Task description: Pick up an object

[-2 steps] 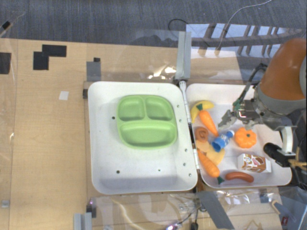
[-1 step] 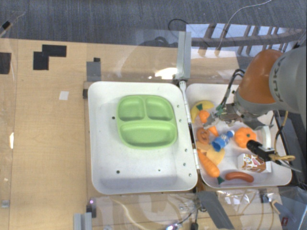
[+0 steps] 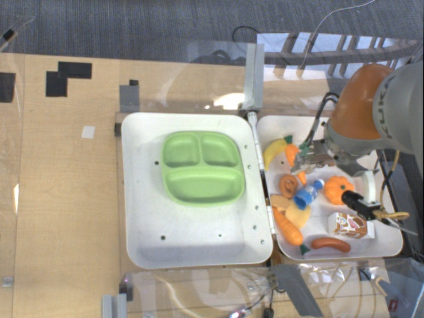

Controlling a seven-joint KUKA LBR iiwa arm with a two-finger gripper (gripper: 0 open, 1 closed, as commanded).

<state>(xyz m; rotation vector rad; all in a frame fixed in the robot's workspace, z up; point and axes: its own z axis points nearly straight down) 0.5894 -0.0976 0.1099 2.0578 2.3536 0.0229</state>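
The right bin (image 3: 391,244) holds several toy foods. Along its left side lie a yellow banana (image 3: 273,152), a small orange piece (image 3: 291,155), a brown ring-shaped piece (image 3: 289,185) and a blue bottle (image 3: 306,194). Further right are an orange fruit (image 3: 338,189) and a small carton (image 3: 350,225). Near the front lie a red sausage (image 3: 330,244) and a carrot (image 3: 287,226). My gripper (image 3: 306,160) hangs low over the upper left of this bin, just right of the orange piece and above the ring-shaped piece. I see nothing held in it.
The left bin (image 3: 142,237) holds a green divided plate (image 3: 202,167). A metal post (image 3: 253,78) stands behind the divider between the bins. The grey arm with its orange band (image 3: 358,111) covers the right bin's back right corner.
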